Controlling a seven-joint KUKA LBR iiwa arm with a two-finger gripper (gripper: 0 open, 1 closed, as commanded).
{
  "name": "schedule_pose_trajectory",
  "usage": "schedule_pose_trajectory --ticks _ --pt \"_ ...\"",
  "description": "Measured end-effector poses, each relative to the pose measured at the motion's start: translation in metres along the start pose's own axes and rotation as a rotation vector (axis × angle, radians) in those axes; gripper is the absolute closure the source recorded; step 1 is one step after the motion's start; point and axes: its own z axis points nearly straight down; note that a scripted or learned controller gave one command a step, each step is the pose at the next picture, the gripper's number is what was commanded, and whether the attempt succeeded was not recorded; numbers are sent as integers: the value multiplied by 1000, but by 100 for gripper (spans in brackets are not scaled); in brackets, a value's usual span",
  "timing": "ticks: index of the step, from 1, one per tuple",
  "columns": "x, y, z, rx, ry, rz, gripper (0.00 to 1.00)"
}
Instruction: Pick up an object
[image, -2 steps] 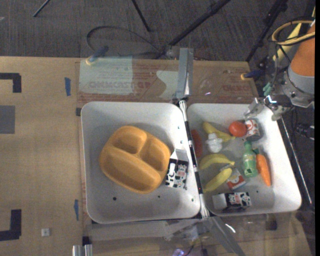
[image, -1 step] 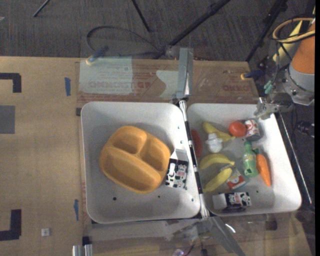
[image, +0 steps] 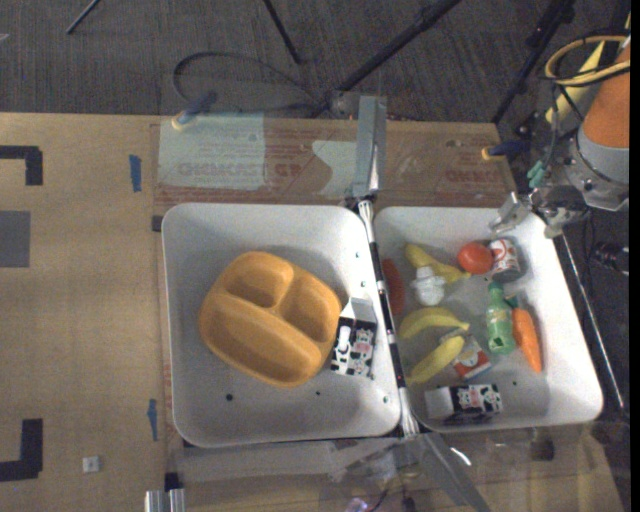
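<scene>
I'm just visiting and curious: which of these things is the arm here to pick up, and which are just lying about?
For the job: gripper, bananas, carrot, green bottle, tomato, can, milk carton, orange tray.

Lying about: blue tape, cables.

Two white bins (image: 190, 230), one orange tray (image: 270, 317), two milk cartons (image: 353, 347), two bananas (image: 430, 322), one carrot (image: 527, 338)

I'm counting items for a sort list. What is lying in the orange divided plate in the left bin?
The orange plate shows three bare compartments. A small cow-print carton touches its right edge, outside it. Whatever lies beneath the plate is covered.
</scene>
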Motion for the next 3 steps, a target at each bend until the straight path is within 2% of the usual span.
schedule_pose_trajectory --ticks 1,2,3 --pt "-19 -7 107 -10 0 -348 0" --pt "-21 -8 102 -8 -2 -346 100" --pt "22 25 -13 -10 -3 -342 100"
